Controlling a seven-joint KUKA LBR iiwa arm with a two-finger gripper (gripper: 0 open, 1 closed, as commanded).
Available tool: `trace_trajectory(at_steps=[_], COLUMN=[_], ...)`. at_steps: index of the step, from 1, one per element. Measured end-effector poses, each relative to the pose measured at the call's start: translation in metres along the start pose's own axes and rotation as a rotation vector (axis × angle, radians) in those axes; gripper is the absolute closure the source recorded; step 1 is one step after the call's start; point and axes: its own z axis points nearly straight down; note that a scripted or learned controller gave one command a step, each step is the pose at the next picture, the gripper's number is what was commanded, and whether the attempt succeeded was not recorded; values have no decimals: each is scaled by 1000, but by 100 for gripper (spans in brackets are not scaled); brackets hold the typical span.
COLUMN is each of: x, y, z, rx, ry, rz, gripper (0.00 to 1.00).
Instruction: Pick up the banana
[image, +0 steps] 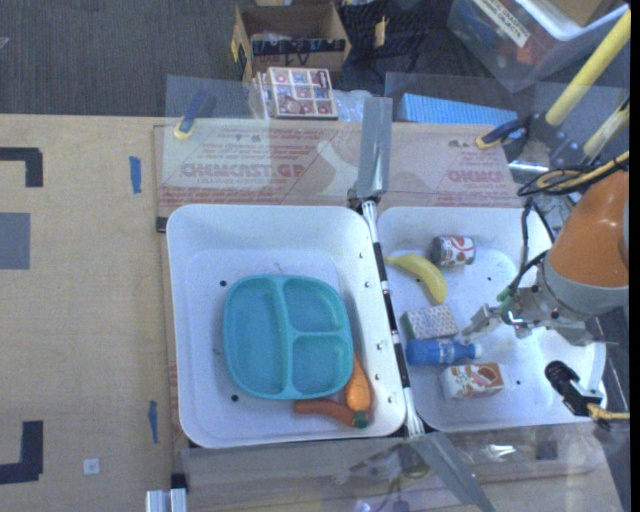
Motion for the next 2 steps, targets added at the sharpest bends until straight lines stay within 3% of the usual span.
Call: trace_trajectory(at_steps=[1,2], x=[17,89], y=[130,107], z=[14,-85], rx=[6,-3], ry=[3,-2], rz=[-177,-535], gripper=[0,0])
